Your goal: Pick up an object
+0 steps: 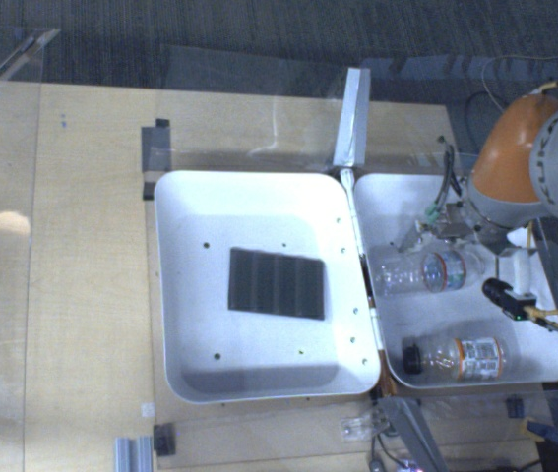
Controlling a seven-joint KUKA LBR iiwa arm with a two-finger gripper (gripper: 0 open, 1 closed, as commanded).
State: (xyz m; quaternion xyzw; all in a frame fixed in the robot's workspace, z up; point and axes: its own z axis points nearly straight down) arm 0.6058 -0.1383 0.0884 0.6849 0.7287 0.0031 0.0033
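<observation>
Gripper [444, 229] hung low in the right bin [397, 200], toward its 12 o'clock wall; whether it was spread or closed could not be made out from above, and nothing was seen held in it. Just at its 7 o'clock lay the clear bottle [421, 271] with a blue label, on its side near the bin's middle, close to the 9 o'clock wall.

That bottle looked empty, so probably light, thin-walled and smooth. It would likely dent under a hard squeeze and roll or skid if nudged off-centre. The best hold seemed across the round body at the labelled band, where the film offers some grip.

A second bottle [456, 357], orange-labelled with a black cap, lay along the 6 o'clock wall, well apart from the first and out of the way. The dividing wall at 9 o'clock left little room on that side. The left bin [190, 224] held a dark ribbed pad [277, 283].
</observation>
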